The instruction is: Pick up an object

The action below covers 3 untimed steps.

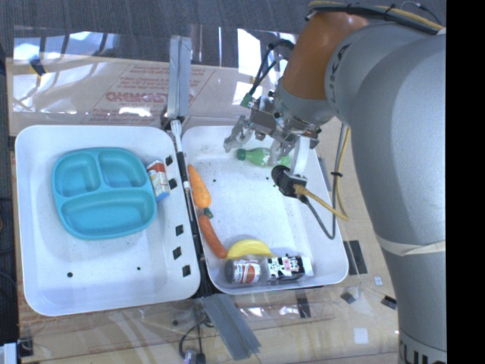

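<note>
Green bottle [255, 155] lies beneath the gripper [261, 136].

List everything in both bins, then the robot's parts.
divided plate: 1, blue, left bin
small can: 1, red and white, left bin, beside the plate
carrots: 2, orange, right bin, along its left wall
banana: 1, yellow, right bin, near edge
can: 1, red label, near edge
dark packet: 1, beside that can
green object: 1, far end, under the end effector
bins: 2, white
end effector: 1, grey, above the green object
</note>
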Each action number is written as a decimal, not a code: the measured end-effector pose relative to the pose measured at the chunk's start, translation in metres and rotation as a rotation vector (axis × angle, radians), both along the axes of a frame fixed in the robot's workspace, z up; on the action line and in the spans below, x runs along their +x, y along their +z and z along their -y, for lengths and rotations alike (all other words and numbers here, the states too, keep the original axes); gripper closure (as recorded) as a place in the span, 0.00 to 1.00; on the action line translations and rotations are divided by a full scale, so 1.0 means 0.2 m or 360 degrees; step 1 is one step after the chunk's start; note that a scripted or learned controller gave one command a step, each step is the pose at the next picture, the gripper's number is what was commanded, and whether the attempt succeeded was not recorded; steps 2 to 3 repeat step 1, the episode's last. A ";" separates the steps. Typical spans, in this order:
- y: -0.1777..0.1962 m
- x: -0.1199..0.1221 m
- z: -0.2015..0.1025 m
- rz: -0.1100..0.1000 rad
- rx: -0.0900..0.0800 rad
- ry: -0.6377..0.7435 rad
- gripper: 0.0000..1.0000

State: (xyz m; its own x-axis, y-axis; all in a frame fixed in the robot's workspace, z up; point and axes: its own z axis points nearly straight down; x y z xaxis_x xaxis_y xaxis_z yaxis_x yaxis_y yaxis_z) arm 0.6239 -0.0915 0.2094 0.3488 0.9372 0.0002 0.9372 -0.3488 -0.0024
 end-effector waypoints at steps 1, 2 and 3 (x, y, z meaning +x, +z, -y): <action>-0.48 0.08 0.18 -0.0005 0.0001 0.0169 0.00; -0.48 0.08 0.18 -0.0005 0.0001 0.0169 0.00; -0.48 0.08 0.18 -0.0005 0.0001 0.0169 0.00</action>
